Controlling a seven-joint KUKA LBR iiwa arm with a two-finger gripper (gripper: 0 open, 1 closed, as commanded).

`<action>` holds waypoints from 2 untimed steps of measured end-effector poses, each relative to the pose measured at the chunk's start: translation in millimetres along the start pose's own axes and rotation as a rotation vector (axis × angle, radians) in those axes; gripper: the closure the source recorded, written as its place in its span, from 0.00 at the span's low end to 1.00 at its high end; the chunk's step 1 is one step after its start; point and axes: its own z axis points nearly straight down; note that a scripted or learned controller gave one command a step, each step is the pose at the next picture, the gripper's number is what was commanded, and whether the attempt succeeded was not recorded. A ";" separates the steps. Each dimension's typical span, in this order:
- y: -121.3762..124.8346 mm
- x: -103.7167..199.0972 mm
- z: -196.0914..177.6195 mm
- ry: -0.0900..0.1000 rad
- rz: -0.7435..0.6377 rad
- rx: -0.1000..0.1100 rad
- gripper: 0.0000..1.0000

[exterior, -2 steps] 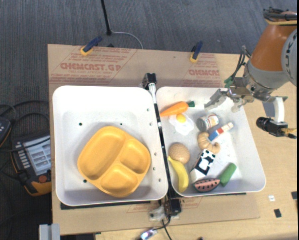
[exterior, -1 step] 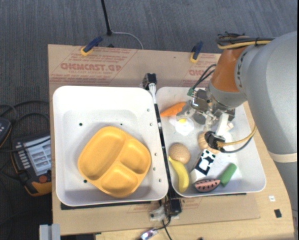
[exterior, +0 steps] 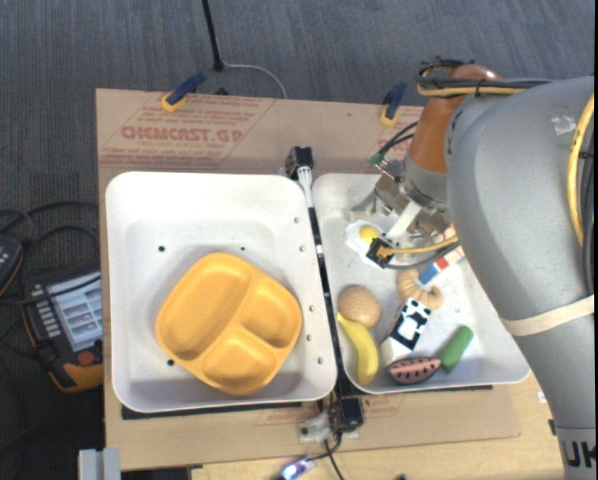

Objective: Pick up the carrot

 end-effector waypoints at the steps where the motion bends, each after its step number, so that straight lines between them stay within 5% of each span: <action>1: -63.8 -61.3 -14.1 -0.003 -0.004 0.004 0.00; 2: 0.1 -107.4 -3.8 0.006 -0.023 -0.002 0.00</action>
